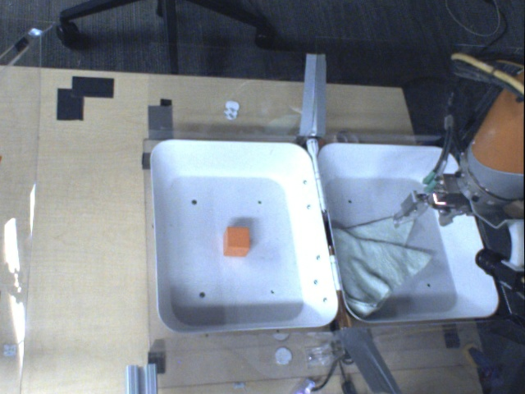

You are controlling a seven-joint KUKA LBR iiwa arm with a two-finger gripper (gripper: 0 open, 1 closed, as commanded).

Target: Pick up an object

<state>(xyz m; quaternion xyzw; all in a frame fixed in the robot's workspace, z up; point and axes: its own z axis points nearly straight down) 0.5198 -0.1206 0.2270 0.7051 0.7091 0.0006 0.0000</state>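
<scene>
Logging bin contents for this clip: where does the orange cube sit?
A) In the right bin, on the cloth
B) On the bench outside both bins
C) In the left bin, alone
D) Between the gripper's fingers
C: the orange cube rests on the floor of the left bin, while the cloth lies in the right bin.

No legible text, label, brand or number appears anywhere. The black marks on the bench [82, 220] at ten o'clock carry no characters.

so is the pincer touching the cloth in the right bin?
Cannot tell. In the camera view the pincer overlaps the cloth's raised corner, but contact isn't plain.
</scene>
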